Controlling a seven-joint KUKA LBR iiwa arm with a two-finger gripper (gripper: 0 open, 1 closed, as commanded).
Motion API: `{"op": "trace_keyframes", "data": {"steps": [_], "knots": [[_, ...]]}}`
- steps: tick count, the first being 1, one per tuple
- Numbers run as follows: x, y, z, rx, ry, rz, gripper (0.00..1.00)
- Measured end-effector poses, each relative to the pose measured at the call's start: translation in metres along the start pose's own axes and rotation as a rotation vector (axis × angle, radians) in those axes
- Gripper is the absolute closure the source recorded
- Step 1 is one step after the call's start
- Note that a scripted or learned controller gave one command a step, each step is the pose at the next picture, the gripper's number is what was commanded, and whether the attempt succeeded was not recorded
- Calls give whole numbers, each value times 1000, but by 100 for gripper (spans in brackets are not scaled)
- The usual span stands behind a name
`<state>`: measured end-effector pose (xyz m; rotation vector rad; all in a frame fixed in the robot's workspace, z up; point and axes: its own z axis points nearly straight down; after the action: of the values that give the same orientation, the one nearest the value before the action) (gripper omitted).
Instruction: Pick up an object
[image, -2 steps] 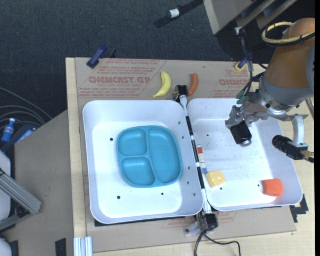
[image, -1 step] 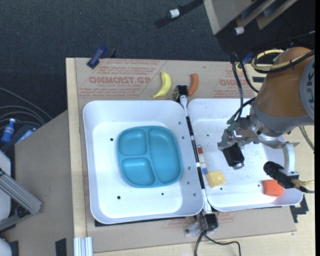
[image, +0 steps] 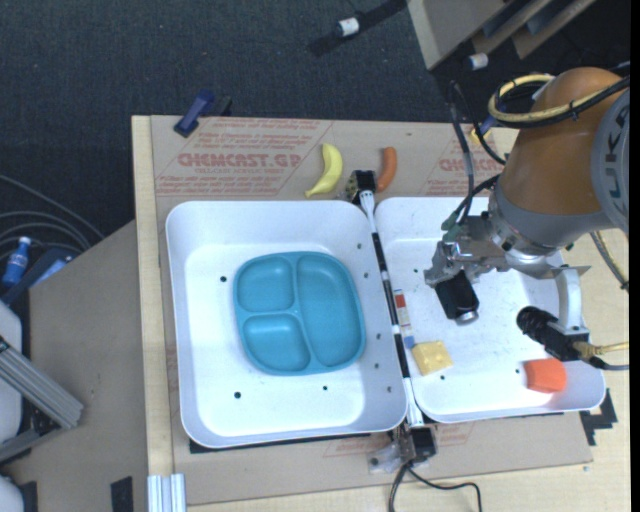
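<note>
2 white bins take up the middle of the frame. The left bin (image: 190, 300) holds a blue divided plate (image: 300, 310), and the right bin (image: 500, 405) is where I work. My arm (image: 560, 150) reaches in from the upper right. My gripper (image: 448, 272) hangs over the right bin's upper middle, right at a black object (image: 459, 300). I cannot tell whether the gripper is open or closed, nor whether it has that object. 2 other candidates lie lower in this bin: an orange block (image: 546, 375) at lower right and a smaller yellow block (image: 432, 357) at lower left, just beside the wall between the bins. I judge the main risk to be a closing that glances off the round-looking black object and rolls it aside, leaving a lift with nothing held. The wall could hamper a grasp on the yellow block. Above the bins lie a banana (image: 325, 170) and an orange stick (image: 386, 168), with a blue thing (image: 193, 115) at upper left; none is in my way.
</note>
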<state>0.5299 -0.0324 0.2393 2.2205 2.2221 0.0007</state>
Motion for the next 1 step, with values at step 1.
{"op": "trace_keyframes", "data": {"steps": [1], "knots": [[-25, -46, -3, 3, 0, 2, 100]]}}
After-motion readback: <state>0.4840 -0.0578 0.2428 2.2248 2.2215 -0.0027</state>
